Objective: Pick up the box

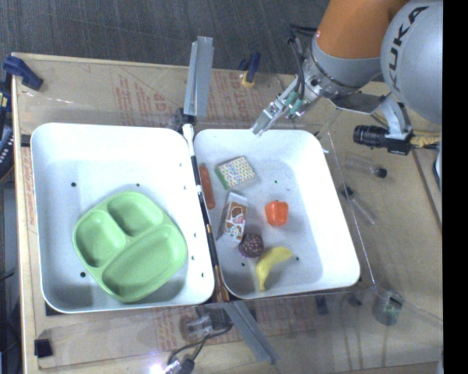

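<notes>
From the camera above the table (101,92), two white bins sit side by side. The right bin (339,232) serves as the landmark for everything here.

The arm (374,22) comes in from the upper right, and its claw (266,121) hangs just over the far rim of the right bin, near that rim's middle, tilted down and to the left. Its fingers are thin and blurred against the rim, so I cannot tell whether they are spread or pressed together; nothing shows between them.

The box (235,216), a small carton with a printed face, lies flat inside the right bin, close to its left wall and about midway along it, well apart from the claw. Just behind the box, toward the far rim, lies a patterned square packet (236,172). Along the bin's left wall rests a thin reddish sausage-shaped thing (207,185). To the right of the box, near the bin's middle, stands an orange pepper-like toy (276,213). Just in front of the box sits a dark round thing (251,245), touching or nearly touching it, and beyond that, toward the near rim, a yellow banana (272,266).

Left of the right bin, the left bin (54,146) holds a green divided plate (130,245) in its near half.
</notes>
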{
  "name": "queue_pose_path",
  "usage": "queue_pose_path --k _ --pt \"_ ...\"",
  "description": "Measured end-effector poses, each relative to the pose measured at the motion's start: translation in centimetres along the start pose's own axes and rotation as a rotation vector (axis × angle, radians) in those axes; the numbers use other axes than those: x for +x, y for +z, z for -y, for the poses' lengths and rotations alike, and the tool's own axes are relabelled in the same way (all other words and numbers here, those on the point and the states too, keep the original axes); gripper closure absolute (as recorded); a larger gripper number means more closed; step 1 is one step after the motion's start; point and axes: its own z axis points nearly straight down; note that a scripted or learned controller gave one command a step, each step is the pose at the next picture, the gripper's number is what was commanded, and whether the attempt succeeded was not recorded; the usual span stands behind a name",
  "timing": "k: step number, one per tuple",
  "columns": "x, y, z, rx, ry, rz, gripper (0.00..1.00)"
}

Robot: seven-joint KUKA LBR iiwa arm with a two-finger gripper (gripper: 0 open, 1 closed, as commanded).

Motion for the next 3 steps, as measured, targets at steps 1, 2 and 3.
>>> queue_pose_path --k 1,2,3 --pt "0.0 0.0 0.0 0.000 0.000 0.000 0.00" --pt "-1.7 12.4 -1.1 0.004 0.073 -0.004 0.00" --pt "-3.4 21.6 2.1 -0.004 0.282 0.002 0.00"
